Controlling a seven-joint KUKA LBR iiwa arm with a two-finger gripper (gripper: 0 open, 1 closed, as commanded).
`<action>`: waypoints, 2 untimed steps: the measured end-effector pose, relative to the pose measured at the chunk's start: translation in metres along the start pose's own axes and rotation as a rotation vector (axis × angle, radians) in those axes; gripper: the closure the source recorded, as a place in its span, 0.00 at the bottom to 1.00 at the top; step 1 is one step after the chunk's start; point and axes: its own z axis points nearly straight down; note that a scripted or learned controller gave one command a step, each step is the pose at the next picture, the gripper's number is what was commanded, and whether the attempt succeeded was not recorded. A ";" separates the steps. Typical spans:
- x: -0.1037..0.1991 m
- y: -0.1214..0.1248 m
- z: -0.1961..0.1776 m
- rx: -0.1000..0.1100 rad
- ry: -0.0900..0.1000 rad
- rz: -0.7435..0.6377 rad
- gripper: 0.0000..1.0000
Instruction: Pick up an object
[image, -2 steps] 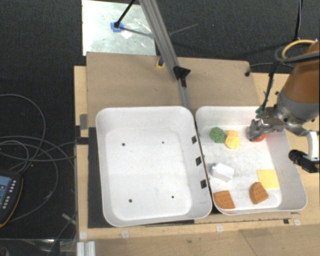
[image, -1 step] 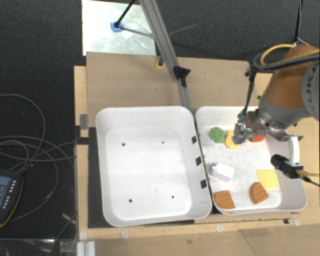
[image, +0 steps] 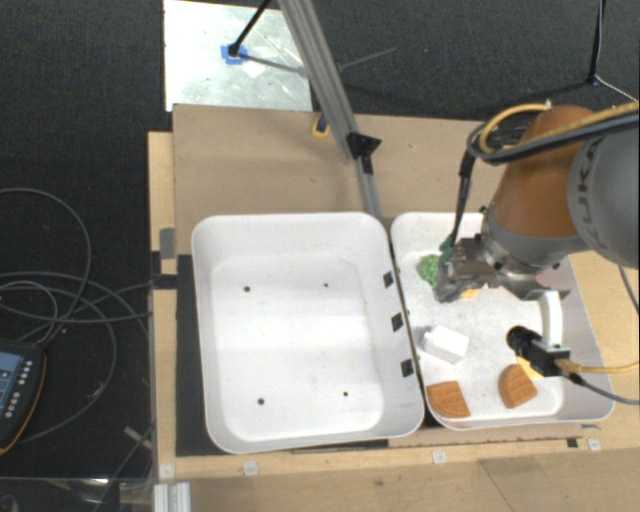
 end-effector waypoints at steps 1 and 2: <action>0.049 -0.009 -0.002 -0.001 0.000 -0.001 1.00; 0.098 -0.040 -0.016 0.000 0.001 -0.001 1.00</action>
